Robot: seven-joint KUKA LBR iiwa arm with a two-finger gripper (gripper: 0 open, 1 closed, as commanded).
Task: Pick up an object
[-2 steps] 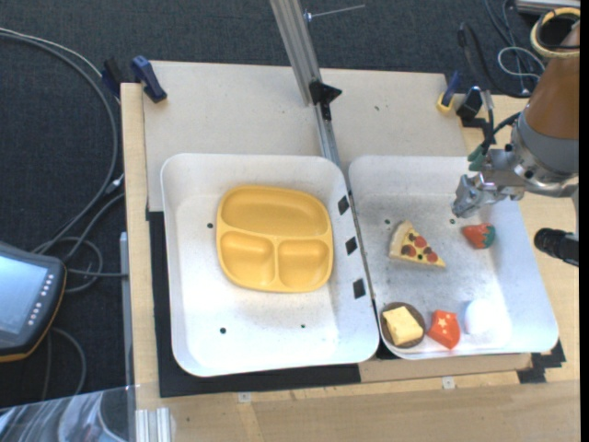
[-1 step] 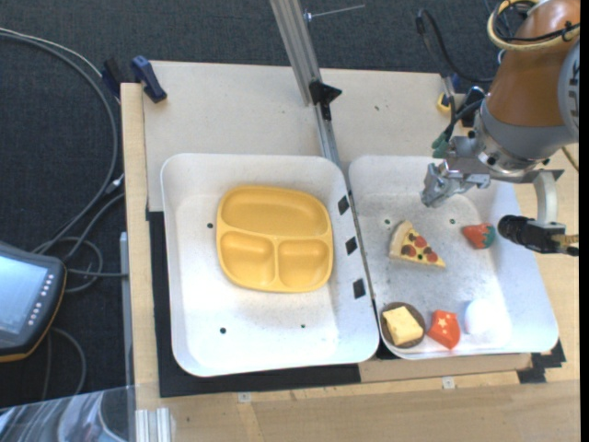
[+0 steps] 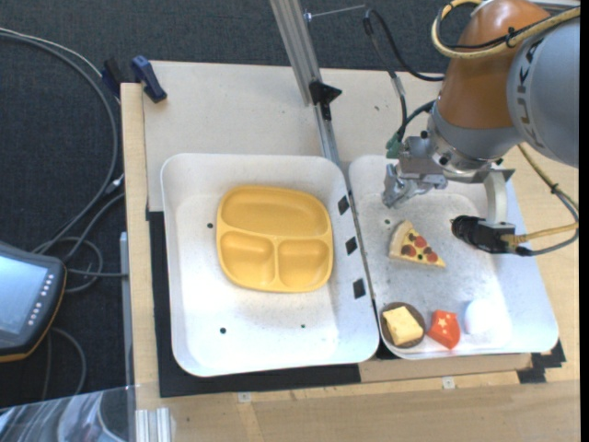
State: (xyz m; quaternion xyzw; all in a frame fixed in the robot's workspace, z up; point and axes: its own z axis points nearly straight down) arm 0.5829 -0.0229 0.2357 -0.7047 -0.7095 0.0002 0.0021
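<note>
In the right bin lie a toy pizza slice, a yellow cheese block on a brown base, a red strawberry-like piece and a white round object. My gripper hangs over the bin's upper left part, just above and left of the pizza slice. Nothing shows between its fingers. A black cylindrical part juts out beside the wrist to the right.
The left bin holds a yellow divided plate. A metal pole rises behind the bins' divider. Cables trail over the bench's back and right side. A blue clamp sits at the bench's far left corner.
</note>
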